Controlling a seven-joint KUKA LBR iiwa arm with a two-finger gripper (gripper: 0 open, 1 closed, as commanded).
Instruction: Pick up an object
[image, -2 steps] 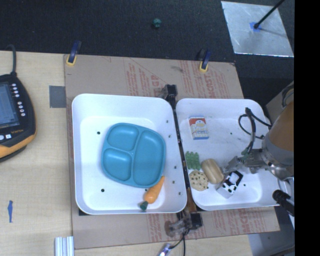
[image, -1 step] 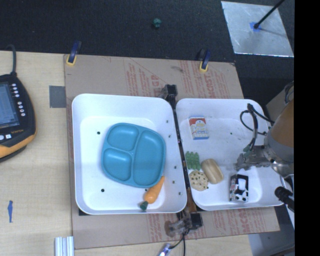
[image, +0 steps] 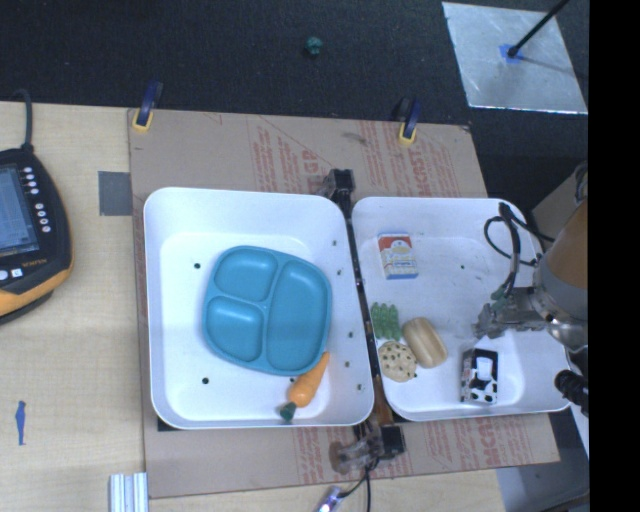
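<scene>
- Camera view looks down on two white bins side by side on a brown board on the bench.
- The right bin (image: 440, 215) holds the small things to pick from.
- A little card box (image: 398, 256) with red and blue on it lies near the bin's far left corner.
- A green toy (image: 386, 320) lies by the left wall, with a tan bread roll (image: 425, 341) just beside it.
- A cookie (image: 397, 361) with dark spots touches the roll near the front left corner.
- A black and white toy (image: 481, 377) lies near the front edge, more to the right.
- The gripper (image: 503, 317) hangs low over the right side of this bin, just past the black and white toy.
- I cannot tell if it is open or closed, and nothing can be seen held in it.
- The arm (image: 568, 262) comes in from the right, and most of it is cut off at the edge.
- A black cable (image: 503, 236) loops above the gripper.
- The left bin (image: 160, 300) holds a blue plate (image: 268, 310) with three parts, in the middle.
- An orange carrot (image: 309, 385) lies by the plate's front right edge, near the bin's front right corner.
- A black and orange handset (image: 28, 230) lies on the bench's left edge, partly cut off.
</scene>
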